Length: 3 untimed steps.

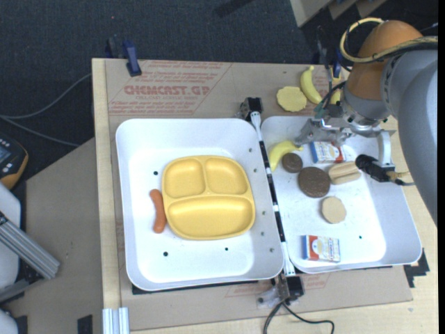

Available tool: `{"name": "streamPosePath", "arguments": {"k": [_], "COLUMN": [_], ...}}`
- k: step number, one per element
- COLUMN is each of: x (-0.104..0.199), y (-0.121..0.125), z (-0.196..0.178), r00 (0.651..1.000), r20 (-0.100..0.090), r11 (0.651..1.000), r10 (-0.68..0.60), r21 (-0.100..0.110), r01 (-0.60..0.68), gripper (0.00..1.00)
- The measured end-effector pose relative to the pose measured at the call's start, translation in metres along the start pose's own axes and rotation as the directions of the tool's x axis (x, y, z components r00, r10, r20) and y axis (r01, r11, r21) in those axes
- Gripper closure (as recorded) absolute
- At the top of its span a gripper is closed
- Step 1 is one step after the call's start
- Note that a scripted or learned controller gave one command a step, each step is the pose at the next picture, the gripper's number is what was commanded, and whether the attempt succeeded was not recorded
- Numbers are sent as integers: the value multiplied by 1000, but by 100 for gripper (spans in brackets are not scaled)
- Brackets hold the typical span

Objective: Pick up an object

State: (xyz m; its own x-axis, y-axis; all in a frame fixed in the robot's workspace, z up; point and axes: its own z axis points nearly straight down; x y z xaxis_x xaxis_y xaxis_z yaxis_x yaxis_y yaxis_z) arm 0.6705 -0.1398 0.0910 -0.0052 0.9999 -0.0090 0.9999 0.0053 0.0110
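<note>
Camera view: carton (324, 150) half under arm (372, 82)

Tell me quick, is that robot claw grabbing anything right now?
Gripper: cannot be told; it hangs low over the far end of the right bin, just above a small carton, and nothing is seen between its fingers.

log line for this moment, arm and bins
gripper: low over right bin, near small carton | yellow tray, sausage: left bin
</note>
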Motion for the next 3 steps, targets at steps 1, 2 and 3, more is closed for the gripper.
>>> {"name": "streamPosePath", "arguments": {"k": [1,2,3], "x": [48,45,42], "y": [1,-29,-14], "z": [-1,-2,0], "r00": [1000,1000,1000], "r20": [-2,-4,-6], "r11": [1000,1000,1000], "r10": [1,3,3], "r21": [-3,-9,-1], "r01": [-1,-3,-3], "gripper": [0,0,0]}}
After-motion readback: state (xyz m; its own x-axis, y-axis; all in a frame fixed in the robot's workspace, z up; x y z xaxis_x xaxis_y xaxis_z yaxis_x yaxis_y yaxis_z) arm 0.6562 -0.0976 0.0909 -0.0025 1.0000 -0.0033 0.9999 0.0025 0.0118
